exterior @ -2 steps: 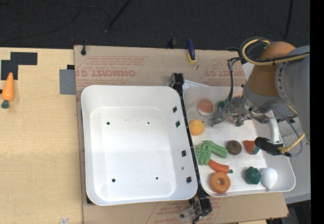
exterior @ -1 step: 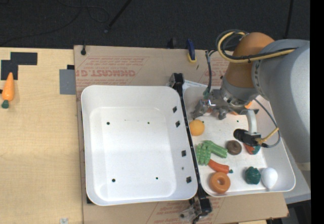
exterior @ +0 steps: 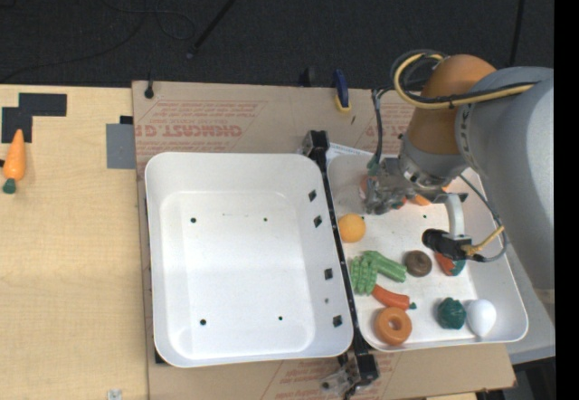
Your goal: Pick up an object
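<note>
Nearest, an orange ring [exterior: 393, 326] lay untouched while the end effector [exterior: 387, 196], its state unreadable, was lowered at the right bin's [exterior: 507, 321] far end for a grasp.

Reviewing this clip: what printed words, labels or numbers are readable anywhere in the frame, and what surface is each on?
Red print on the cardboard sheet behind the bins: upside down and too blurred to read for certain.
Red print on the cardboard's front edge: too small and partly covered to read.
Toys in the right bin: no readable text.
Gripper: no readable text.
</note>
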`<state>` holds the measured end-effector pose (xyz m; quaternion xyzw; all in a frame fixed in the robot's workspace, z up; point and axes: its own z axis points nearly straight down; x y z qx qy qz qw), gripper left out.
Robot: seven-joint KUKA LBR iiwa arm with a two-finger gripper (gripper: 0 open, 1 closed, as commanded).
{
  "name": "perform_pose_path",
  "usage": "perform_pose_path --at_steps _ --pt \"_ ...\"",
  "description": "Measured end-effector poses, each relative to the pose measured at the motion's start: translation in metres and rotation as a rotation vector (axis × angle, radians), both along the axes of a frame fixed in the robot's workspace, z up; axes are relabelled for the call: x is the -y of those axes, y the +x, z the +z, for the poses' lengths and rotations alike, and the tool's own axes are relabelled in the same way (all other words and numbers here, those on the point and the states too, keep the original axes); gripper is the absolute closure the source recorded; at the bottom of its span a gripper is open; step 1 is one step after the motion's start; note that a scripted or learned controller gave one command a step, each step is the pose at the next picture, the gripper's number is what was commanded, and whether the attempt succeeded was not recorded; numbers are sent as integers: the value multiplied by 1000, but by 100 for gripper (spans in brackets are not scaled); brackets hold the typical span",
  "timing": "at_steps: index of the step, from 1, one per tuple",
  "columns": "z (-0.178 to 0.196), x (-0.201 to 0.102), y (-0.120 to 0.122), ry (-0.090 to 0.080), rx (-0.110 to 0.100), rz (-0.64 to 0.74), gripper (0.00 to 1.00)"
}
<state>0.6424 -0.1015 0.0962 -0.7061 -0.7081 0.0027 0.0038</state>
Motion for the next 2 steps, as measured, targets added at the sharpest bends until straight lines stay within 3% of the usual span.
perform_pose_path --at_steps 2 --pt "-10 -20 -1 0 -3 -2 100"
